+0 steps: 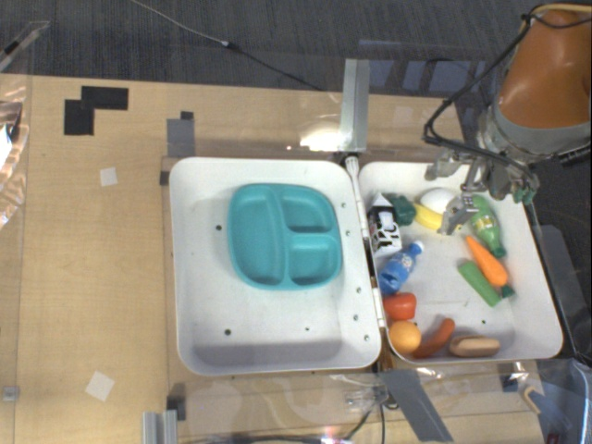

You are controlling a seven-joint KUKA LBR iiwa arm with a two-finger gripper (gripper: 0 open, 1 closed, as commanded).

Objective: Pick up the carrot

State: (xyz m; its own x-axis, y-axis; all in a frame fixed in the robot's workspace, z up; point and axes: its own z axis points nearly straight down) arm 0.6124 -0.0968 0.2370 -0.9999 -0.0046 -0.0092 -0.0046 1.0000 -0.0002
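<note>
Gripper (468,202) hangs over the upper part of the right white bin (548,326); cannot tell its state. Small orange plastic carrot (487,260) lies just below, ungrasped, so pickup looks not yet done. Green cucumber-like piece (485,284) touches it; green bottle (486,225) and yellow lemon (427,215) crowd nearby.

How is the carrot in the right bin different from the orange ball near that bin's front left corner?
The carrot is long and tapered; the orange ball is round. The carrot lies slanted on the bin's right side, against a green vegetable; the ball sits at the front left, beside a red-brown sausage. The carrot is nearer the gripper. Both are orange.
</note>
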